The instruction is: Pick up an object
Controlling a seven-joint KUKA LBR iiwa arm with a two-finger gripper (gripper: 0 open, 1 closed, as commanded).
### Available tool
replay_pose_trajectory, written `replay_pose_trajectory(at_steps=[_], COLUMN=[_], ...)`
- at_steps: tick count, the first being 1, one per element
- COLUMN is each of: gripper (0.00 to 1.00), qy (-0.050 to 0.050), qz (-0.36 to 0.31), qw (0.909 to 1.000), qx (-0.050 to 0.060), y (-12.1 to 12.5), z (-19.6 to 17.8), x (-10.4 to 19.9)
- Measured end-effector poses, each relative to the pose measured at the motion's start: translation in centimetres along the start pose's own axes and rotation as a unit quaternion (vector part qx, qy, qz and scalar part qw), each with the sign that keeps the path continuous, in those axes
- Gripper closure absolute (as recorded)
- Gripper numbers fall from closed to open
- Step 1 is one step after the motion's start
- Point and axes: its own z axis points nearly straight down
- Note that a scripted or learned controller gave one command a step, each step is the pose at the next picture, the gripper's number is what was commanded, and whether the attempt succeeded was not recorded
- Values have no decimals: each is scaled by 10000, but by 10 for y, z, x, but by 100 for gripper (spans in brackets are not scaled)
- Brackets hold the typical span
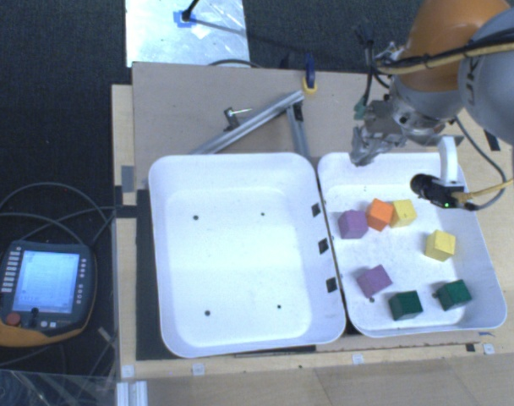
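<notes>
Camera view: gripper hangs over the right bin's far-left rim; whether its fingers are parted or holding anything cannot be told. All seven blocks lie in that bin, the orange block nearest. Judged: no pick made; descent, grasp and lift remain.

The arm is seen entering from the right of the camera view, at the upper right corner. Its grey links are bent downward toward the bench, and the orange band is shown large and rounded just above the wrist. Cables are draped across the wrist. The gripper is held low at the end of the wrist, pointing down and slightly to the left, above the far edge of the bench's right side. Nothing is seen between its tips.
</notes>
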Motion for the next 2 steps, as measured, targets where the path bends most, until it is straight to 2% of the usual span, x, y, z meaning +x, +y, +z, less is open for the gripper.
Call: replay_pose_trajectory(at_steps=[1,2], gripper=[100,100], qy=[-1,2], qz=[0,-1], qw=[10000,10000], qx=[7,4], y=[-17,-40], z=[13,9], x=[47,91])
